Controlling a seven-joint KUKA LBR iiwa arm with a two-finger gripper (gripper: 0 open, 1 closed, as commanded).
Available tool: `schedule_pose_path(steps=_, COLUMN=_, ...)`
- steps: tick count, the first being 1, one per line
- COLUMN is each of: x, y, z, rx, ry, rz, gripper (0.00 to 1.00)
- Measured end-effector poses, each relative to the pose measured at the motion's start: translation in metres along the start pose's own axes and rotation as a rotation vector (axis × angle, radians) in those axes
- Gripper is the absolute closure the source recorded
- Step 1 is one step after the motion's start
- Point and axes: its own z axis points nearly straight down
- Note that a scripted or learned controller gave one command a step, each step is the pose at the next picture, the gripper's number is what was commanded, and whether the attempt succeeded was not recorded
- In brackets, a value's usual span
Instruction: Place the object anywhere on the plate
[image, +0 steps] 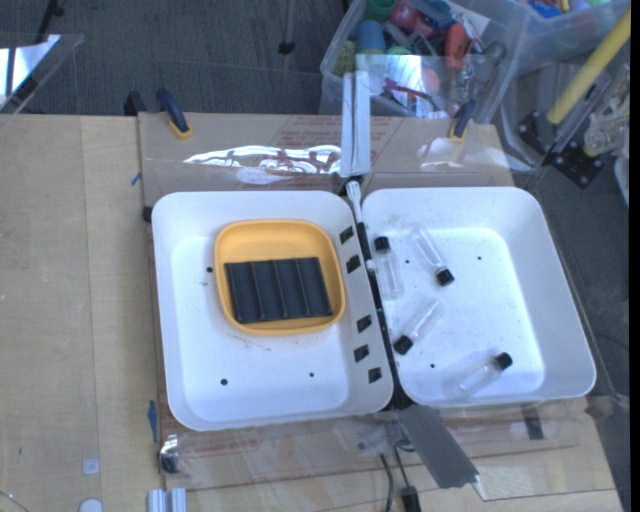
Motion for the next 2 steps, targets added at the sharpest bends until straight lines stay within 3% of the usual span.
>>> schedule_pose_path(steps=1, x=0.0002, y=-0.0002, z=0.0001, rx=-0.001, ry=-0.001, rz=-0.395, gripper=1.00)
schedule_pose_path(steps=2, x=0.0001, y=-0.0001, z=0.0002, rx=-0.002, ry=-0.001, rz=-0.575, gripper=1.00)
